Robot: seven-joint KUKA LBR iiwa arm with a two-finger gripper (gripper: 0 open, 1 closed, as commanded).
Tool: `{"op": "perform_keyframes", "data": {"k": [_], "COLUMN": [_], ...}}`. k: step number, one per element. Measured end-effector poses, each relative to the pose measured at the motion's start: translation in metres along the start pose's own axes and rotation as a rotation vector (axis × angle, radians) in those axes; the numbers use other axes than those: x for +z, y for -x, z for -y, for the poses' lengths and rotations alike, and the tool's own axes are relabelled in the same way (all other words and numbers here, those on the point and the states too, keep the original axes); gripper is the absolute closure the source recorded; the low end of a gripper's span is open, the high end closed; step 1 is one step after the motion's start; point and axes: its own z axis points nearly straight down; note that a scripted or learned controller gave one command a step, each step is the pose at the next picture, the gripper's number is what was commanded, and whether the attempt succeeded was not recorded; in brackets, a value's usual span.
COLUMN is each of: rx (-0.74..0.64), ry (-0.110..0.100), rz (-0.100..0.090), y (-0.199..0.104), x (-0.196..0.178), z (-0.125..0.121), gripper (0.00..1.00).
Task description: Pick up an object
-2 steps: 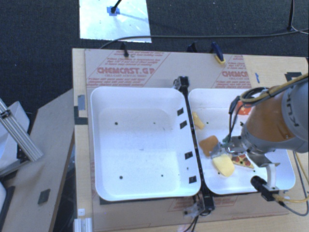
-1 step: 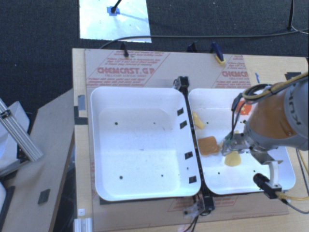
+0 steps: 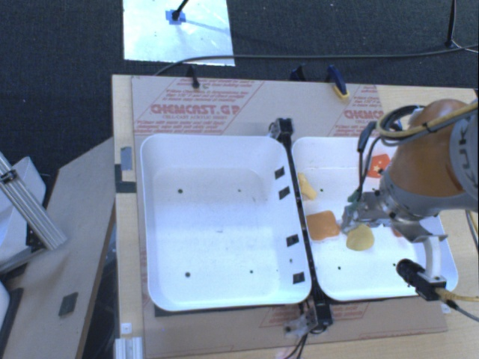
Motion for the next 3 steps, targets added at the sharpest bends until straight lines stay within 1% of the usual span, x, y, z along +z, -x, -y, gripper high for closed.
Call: {"op": "perform_keyframes", "data": {"k": [1, 3], "rx": [0.003, 0.004], "ry": [-0.004, -0.005], "rz": [0.001, 0.001], "y": [-0.011, -0.016], "x": [-0.021, -0.035], "z": [0.003, 0.003], "gripper": [1.00, 1.00]}}
